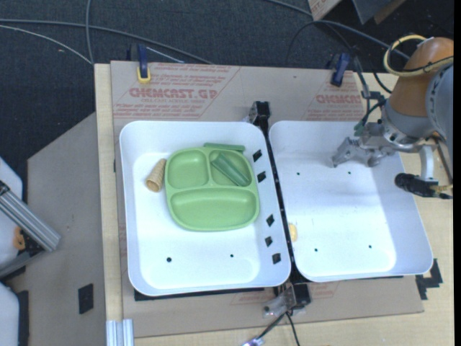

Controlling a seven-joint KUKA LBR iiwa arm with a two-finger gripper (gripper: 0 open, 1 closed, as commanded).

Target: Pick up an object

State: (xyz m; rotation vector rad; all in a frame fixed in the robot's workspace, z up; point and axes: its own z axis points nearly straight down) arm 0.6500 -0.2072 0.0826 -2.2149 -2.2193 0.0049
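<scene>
A green divided plate (210, 193) lies in the left bin (144, 258). A darker green piece (230, 168) rests in the plate's upper right compartment. A tan cone (155, 175) lies just left of the plate. A small yellow bit (292, 231) sits at the right bin's left wall. My gripper (355, 158) hangs over the far right part of the right bin (346, 251), well away from the plate. It is open, with nothing between its fingers.
Black clips (261, 166) run along the seam between the two bins. The bench board (216, 85) extends behind the bins, with blue clamps (143, 60) at its far edge. Cables (425, 186) trail beside the arm at the right.
</scene>
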